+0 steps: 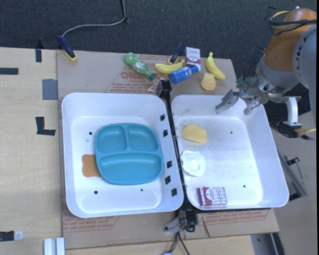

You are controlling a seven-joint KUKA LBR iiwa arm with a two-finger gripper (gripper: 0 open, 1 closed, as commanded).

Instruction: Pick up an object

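My gripper [237, 106] hangs over the far right corner of the right bin [255, 142], its two fingers spread apart with nothing between them. In that bin lie a yellow lemon-shaped piece [194, 134], a white fried-egg piece [193, 163] and a small red and white carton [212, 196] near the front wall. The left bin [74, 142] holds a blue divided plate [129, 153] with an orange slab [89, 166] poking out from under its left edge. The gripper is well above and to the right of the yellow piece.
Behind the bins on the cardboard lie a green bottle [138, 66], two bananas [169, 67] [215, 67], a blue bottle [184, 74], a small red box [193, 54] and a yellow chunk [208, 82]. A black clip divider [167, 132] joins the bins. Cables run at the back.
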